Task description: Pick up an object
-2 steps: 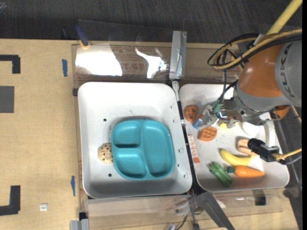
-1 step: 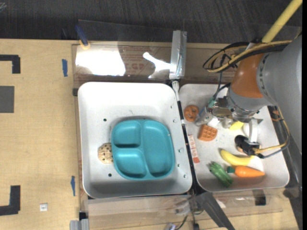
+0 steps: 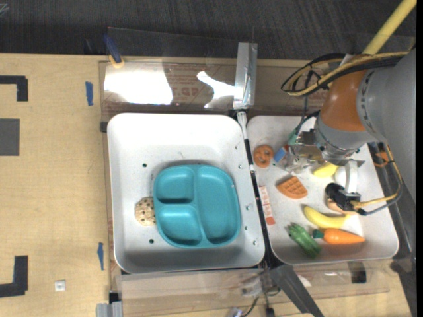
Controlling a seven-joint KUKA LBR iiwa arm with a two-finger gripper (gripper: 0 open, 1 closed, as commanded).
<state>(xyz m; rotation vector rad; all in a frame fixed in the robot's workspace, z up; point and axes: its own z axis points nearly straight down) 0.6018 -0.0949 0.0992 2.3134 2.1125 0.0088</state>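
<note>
My gripper [image 3: 299,158] hangs low over the upper part of the right bin [image 3: 386,246], under the grey arm with its orange band. An orange waffle-like piece [image 3: 291,187] lies just below the gripper. To the gripper's left sits a small round orange toy with a face [image 3: 263,154], with a small blue piece [image 3: 280,156] between them. A yellow piece [image 3: 325,171] lies at the gripper's right, partly hidden by the wrist. Further down are a banana [image 3: 322,216], a carrot [image 3: 343,237] and a green vegetable [image 3: 304,238].
The left bin [image 3: 125,137] holds a teal divided plate [image 3: 196,205] and, against the plate's left edge, a speckled cookie [image 3: 145,211]. A raised divider [image 3: 254,190] separates the two bins. Yellow cables loop above the arm at the back right.
</note>
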